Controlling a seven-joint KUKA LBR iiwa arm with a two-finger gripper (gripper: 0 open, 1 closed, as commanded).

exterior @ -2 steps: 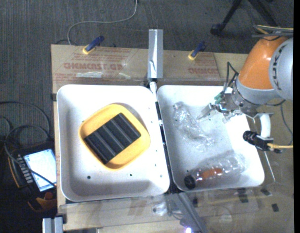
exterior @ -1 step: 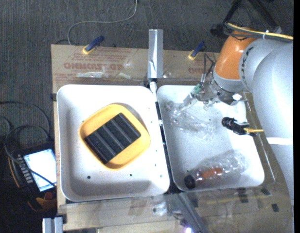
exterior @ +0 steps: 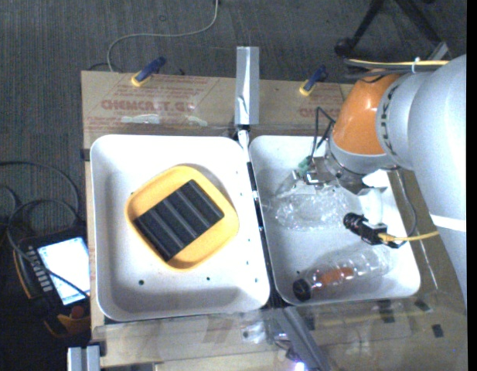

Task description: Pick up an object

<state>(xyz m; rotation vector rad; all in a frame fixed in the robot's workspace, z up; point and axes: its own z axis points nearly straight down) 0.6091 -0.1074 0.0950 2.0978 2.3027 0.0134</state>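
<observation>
The right bin (exterior: 273, 230) holds a crumpled clear plastic wrapper (exterior: 306, 207) near its middle. A clear bottle with a dark cap and brownish contents (exterior: 342, 273) lies along the bin's front. In the left bin (exterior: 114, 161) sits a yellow object with a black ribbed top (exterior: 182, 215). My arm's orange band (exterior: 360, 126) hangs over the right bin's back right part. The gripper (exterior: 319, 172) points down at the wrapper's far edge, its fingers hidden under the wrist.
A metal post (exterior: 247, 83) rises at the back between the two bins. Two blue and yellow clamps (exterior: 148, 70) hold the cardboard sheet behind them. A black cable with a yellow lead (exterior: 373, 234) hangs beside the arm over the right bin.
</observation>
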